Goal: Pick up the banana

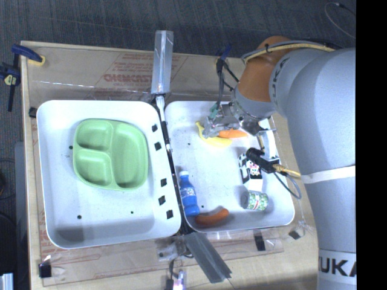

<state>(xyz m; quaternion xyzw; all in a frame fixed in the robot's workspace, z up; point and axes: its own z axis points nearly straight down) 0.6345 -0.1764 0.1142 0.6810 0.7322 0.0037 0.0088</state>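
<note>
my jaws (213,124): down at the right bin's (211,168) far wall, on the banana (206,133); spread or pinching, cannot tell | banana: yellow, curved, beside a carrot (233,134) | open room: bin middle, left of the carton (251,168)

The divided plate (112,154) is pale green. Both bins (57,222) are white. The bottle (188,193) is blue, the sausage (211,217) red-brown, the carrot (233,134) orange, the banana (208,139) yellow.
</note>
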